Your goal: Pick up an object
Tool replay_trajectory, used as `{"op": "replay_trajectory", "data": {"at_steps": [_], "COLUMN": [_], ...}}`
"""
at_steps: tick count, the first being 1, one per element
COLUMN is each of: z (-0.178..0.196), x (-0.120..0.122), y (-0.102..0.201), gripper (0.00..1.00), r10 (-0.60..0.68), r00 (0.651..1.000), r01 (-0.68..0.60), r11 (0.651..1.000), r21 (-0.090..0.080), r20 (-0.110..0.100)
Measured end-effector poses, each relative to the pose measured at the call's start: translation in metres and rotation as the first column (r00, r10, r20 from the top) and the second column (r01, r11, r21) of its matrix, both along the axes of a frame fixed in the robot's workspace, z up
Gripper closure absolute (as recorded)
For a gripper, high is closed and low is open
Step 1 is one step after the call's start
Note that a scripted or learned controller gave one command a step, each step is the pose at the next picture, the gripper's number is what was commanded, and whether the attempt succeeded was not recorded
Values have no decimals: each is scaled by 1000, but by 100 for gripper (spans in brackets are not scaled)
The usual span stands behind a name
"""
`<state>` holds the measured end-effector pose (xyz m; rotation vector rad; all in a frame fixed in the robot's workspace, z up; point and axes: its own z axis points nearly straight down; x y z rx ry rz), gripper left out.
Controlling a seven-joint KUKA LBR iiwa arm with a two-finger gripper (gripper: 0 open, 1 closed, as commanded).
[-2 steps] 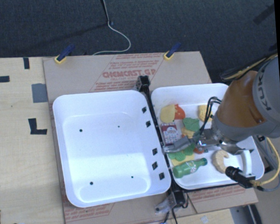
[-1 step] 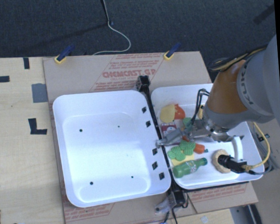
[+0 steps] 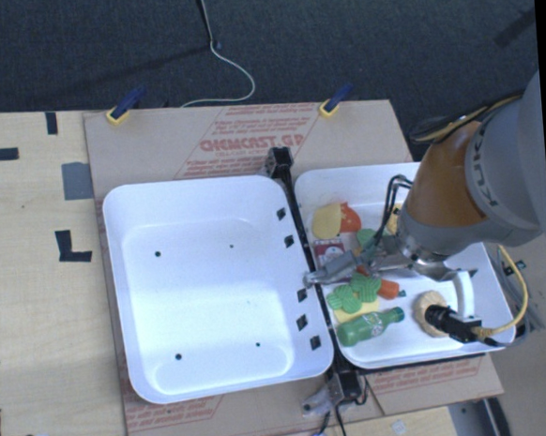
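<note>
Claw [image 3: 326, 274] sat low in right bin [image 3: 452, 344] over the green toys [image 3: 356, 295], beside green bottle [image 3: 368, 326]; couldn't tell its state. Cardboard sheet [image 3: 239, 140] on the worktop read "CHEMGEAR", partly legible.

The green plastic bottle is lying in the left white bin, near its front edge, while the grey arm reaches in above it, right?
Not quite. The green plastic bottle lies in the right white bin, near its front edge, not the left white bin. The camera view shows this, with the grey arm reaching in above it.
</note>
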<state>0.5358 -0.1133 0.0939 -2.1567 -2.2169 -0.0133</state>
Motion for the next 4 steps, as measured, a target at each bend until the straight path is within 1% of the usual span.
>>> {"op": "replay_trajectory", "data": {"at_steps": [1, 2, 3, 4], "z": [0, 10, 94, 89], "x": [0, 0, -24, 10], "y": [0, 3, 84, 177], "gripper": [0, 100, 100, 100], "r10": [-1, 2, -17, -15], "r00": [1000, 1000, 999, 1000], "r01": [1, -2, 19, 16], "r11": [1000, 1000, 999, 999], "r21": [0, 7, -37, -36], "r20": [1, -3, 32, 27]}}
